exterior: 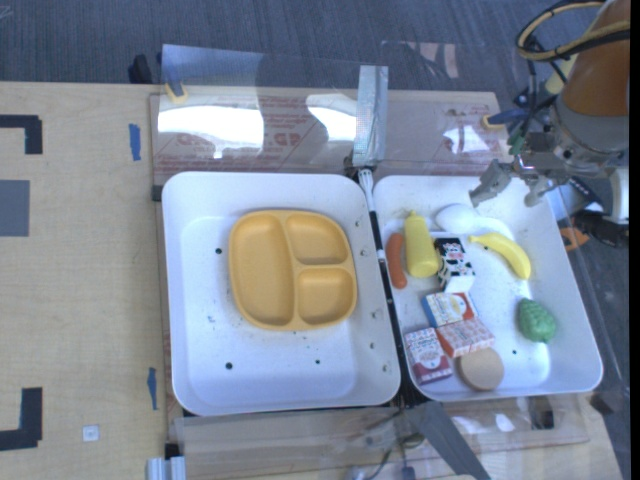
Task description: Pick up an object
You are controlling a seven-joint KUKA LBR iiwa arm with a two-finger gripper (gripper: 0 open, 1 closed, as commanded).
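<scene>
My gripper point(512, 188) hangs over the back edge of the right bin point(575, 298), fingers spread open with nothing between them. Just below and left of it lie a white rounded object point(455, 215) and a yellow banana point(503, 252). Further left in that bin are a yellow bottle point(420, 245) and an orange sausage-like piece point(397, 259). A black-and-white carton point(453, 258), small red-and-white boxes point(450, 308), a green lumpy item point(537, 320) and a tan round bun point(482, 370) fill the front part.
The left bin point(190, 298) holds a yellow divided plate point(293, 268). A clear panel with a metal post point(370, 118) stands behind the bins. Yellow and black cables point(550, 28) loop near the arm at the upper right.
</scene>
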